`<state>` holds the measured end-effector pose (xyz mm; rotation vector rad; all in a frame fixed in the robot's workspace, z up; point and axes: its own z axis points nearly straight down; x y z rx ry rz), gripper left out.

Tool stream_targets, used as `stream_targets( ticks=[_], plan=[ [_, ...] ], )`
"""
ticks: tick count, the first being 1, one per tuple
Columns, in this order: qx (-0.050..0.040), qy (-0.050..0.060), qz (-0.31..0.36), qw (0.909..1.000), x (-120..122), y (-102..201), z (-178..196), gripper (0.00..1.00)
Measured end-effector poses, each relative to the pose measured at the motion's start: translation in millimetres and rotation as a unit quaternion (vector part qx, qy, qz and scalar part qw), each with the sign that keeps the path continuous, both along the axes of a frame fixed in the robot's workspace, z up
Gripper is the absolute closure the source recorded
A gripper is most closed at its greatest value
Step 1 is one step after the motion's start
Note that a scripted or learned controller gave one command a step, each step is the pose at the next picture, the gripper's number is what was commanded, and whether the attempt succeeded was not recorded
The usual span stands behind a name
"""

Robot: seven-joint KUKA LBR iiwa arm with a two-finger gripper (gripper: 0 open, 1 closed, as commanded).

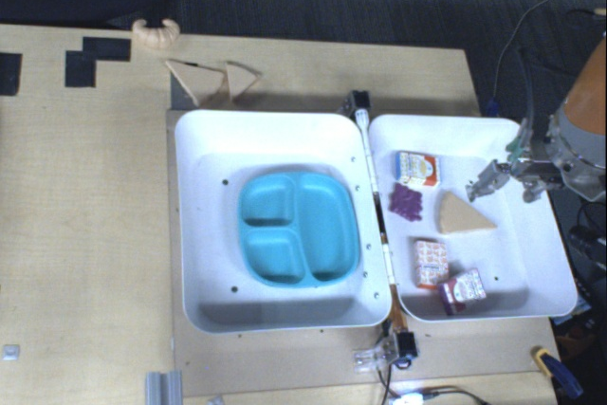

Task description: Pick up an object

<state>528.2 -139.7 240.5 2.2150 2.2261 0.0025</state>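
The hand (500, 177) hangs open and empty just right of the tan wedge (462, 215), likely light and stiff; best pinched across its slanted sides

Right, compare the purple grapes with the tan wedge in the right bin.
The grapes are purple and bumpy; the wedge is pale tan and smooth. The grapes are the smaller of the two. The grapes lie nearer the divider between the bins, the wedge nearer the gripper. Both lie loose on the right bin floor.
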Motion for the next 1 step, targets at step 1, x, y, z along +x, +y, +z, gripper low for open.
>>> stream_targets(
  ticks=[1],
  plan=[
    [0.0005,0.002,-0.001,1.0000,21.6,-1.1,-117.7,0.00]
  ],
)
